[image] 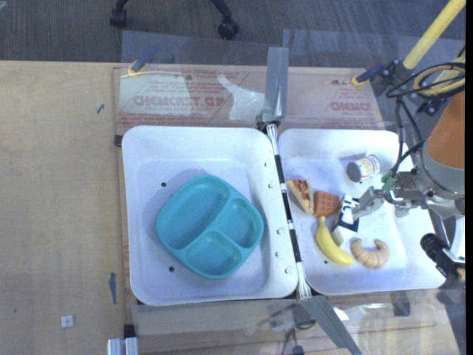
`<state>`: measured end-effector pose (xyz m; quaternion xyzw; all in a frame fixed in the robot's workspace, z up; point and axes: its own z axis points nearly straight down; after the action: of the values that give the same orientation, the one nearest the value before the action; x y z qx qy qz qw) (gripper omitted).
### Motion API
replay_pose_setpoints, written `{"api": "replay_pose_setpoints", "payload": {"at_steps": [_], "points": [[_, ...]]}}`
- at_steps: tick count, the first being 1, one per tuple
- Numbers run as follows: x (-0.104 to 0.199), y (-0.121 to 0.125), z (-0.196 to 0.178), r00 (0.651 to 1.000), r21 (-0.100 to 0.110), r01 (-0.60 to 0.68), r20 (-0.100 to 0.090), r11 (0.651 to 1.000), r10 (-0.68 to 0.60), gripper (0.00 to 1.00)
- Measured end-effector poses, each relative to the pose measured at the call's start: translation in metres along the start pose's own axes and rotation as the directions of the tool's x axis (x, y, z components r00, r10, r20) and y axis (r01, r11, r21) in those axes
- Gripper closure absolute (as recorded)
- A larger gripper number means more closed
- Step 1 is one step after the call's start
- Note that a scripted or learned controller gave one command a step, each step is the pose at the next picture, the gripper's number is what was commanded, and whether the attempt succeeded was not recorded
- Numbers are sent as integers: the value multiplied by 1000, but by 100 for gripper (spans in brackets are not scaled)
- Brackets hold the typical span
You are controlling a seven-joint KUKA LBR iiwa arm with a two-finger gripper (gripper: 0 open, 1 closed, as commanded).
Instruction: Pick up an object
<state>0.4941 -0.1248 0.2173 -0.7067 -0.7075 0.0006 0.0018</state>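
From the overhead camera I have the claw (353, 211) low in the right-hand white plastic bin (384, 272), reaching in from the right. Its black-and-white tips sit just beside the brown waffle-shaped toy (326, 202) and above the yellow plastic banana (332, 245). I cannot tell whether it is apart or together, and I see nothing held. I judge this as the approach, with the grasp not yet made.

Next I would need to settle on one target, probably the waffle or the banana, and centre over it, since a tan croissant-shaped toy (371, 252), a striped pizza-slice toy (299, 192) and a small silver can (363, 168) lie nearby.

The left white bin (140, 198) carries a teal divided plate (210, 225). Both bins rest on a light wooden bench (52, 198); beyond its far edge, a chair's black wheeled base (199, 6) stands on grey carpet.
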Motion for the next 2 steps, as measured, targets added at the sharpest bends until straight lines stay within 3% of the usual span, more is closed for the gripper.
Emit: {"api": "replay_pose_setpoints", "payload": {"at_steps": [1, 2], "points": [[28, 37, 80, 1000, -1, 0, 1, 1000, 0, 0], [-12, 54, 128, 1000, -12, -4, 3, 1000, 4, 0]]}}
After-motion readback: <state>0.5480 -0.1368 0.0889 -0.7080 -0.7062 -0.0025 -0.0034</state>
